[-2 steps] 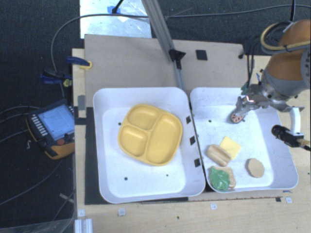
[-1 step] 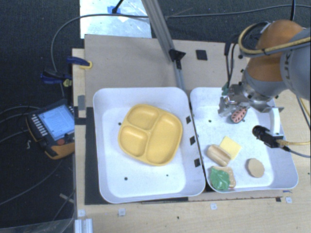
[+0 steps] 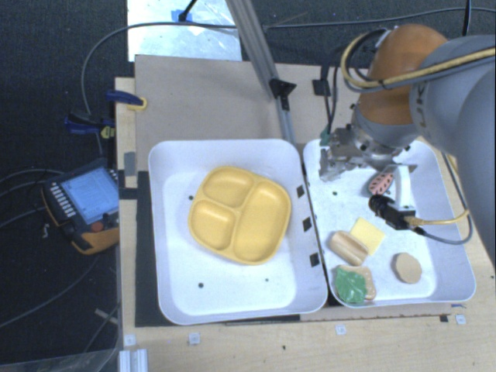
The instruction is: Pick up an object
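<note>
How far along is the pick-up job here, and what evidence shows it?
Done: nothing lifted; the yellow block, roll, round biscuit and green item lie in the right bin. In hand: the gripper hangs over that bin's upper-left corner. Left: grasp and lift one.

Right beneath the gripper (image 3: 332,169) the right bin (image 3: 443,235) has bare floor. Close beside the gripper, away from the left bin (image 3: 167,208), lies a pink thing (image 3: 381,183). Farther down the view from the gripper, a yellow block (image 3: 367,235), bread roll (image 3: 347,247), green lump (image 3: 353,285) and tan disc (image 3: 407,268) crowd together.
</note>
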`<state>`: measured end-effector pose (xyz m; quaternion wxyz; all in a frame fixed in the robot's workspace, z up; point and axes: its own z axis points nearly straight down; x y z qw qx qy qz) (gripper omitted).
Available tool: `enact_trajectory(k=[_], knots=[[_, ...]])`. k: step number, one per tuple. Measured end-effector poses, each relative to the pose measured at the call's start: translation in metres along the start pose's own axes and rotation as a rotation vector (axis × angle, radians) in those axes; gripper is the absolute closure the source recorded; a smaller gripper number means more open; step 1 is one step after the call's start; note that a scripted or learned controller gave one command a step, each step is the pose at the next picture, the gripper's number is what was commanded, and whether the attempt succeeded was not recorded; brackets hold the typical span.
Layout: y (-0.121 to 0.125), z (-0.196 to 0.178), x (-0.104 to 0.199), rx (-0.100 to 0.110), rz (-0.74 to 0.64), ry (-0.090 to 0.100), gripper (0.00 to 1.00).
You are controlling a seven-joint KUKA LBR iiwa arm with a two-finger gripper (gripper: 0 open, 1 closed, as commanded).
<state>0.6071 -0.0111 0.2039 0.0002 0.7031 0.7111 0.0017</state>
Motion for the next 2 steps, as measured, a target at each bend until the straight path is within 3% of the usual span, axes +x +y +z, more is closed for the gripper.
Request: enact_trajectory(k=[2], knots=[[0.006,-0.011,0.099,0.001,0.003,-0.001,1.0]])
